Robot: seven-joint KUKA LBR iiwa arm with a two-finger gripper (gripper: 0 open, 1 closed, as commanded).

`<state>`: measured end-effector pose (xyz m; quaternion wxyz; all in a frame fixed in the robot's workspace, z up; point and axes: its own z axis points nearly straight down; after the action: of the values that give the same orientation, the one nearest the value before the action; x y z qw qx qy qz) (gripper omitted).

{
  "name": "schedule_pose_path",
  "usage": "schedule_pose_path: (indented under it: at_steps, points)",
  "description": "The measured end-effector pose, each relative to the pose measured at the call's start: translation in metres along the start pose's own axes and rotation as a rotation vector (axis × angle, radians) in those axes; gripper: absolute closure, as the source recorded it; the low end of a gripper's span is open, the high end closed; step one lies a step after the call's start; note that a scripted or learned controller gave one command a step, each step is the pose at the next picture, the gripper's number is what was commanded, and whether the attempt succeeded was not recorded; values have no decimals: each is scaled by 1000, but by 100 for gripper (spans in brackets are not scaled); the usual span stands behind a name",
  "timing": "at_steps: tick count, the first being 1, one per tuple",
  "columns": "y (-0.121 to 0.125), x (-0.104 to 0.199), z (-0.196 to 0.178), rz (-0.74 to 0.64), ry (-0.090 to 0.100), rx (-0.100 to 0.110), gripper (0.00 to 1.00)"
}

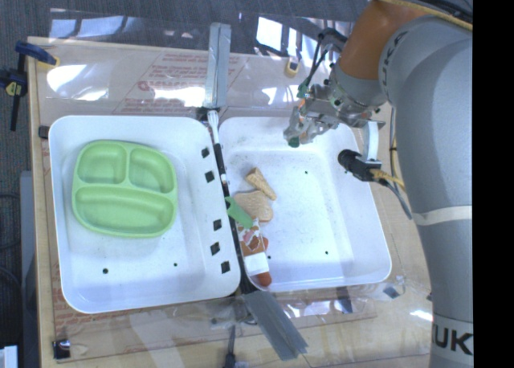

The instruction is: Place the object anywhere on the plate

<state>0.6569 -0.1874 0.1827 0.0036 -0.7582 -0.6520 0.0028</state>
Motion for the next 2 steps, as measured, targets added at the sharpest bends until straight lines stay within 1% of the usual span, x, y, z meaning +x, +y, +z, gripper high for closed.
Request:
schedule_pose_path:
  at_steps: [1, 2]
  points:
    - [-44, 100, -75, -141, -2, -6, 100]
    - [-29, 187, -40, 26, -3, -2, 100]
